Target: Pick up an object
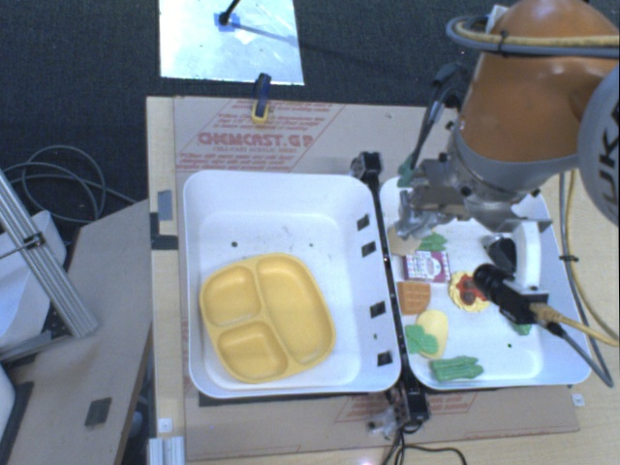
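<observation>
While the gripper hovers over the right bin, its state cannot be told.

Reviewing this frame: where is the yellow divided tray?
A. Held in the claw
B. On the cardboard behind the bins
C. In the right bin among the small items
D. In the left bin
D: the yellow divided tray lies flat on the floor of the left bin, apart from the small items in the right bin.
</observation>
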